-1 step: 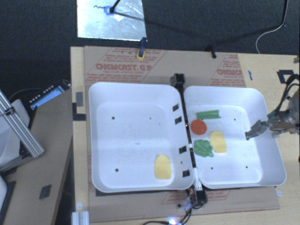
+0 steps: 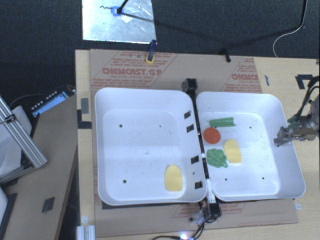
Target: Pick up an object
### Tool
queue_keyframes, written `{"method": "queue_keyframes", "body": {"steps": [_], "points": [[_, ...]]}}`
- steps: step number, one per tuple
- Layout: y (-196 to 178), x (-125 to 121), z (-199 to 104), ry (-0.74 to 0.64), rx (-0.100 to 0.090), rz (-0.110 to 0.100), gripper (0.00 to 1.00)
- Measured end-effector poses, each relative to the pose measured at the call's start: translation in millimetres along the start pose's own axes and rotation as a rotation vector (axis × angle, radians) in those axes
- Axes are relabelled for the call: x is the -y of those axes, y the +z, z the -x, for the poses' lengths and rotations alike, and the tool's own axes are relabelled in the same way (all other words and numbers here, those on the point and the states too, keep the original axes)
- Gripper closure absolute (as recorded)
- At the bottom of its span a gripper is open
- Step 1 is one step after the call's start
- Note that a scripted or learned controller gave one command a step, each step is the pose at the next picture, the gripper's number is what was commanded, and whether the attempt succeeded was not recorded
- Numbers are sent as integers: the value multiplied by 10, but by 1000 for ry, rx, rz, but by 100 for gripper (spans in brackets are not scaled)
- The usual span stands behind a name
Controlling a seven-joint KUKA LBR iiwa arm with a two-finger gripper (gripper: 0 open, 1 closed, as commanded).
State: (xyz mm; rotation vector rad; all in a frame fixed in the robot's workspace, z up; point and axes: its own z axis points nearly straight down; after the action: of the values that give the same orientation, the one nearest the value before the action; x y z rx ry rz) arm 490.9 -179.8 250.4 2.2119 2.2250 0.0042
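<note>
The right bin [image 2: 265, 109] holds a green pepper-like piece [image 2: 222, 122], a red-orange round object [image 2: 212, 135], a yellow oval object [image 2: 232, 151] and a leafy green object [image 2: 217, 158]. In the left bin [image 2: 125, 104] lies another yellow oval object [image 2: 173, 177] near the front right corner. My gripper [image 2: 281, 139] hangs at the right bin's right rim, well to the right of the objects, with nothing seen between its fingers.
A black divider with clips [image 2: 196, 134] runs between the two bins. A shiny metal sheet [image 2: 119, 13] lies at the back. A grey frame [image 2: 20, 144] stands at the left of the bench. Cables trail at the bench's front edge.
</note>
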Motion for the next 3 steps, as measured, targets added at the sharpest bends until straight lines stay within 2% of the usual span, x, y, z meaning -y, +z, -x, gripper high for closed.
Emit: {"method": "queue_keyframes", "body": {"steps": [1, 2, 3], "points": [[895, 52, -412, -1, -5, -10, 100], [1664, 58, -975, -3, -5, -10, 100], [496, -1211, -1449, -8, -1, 17, 100]]}}
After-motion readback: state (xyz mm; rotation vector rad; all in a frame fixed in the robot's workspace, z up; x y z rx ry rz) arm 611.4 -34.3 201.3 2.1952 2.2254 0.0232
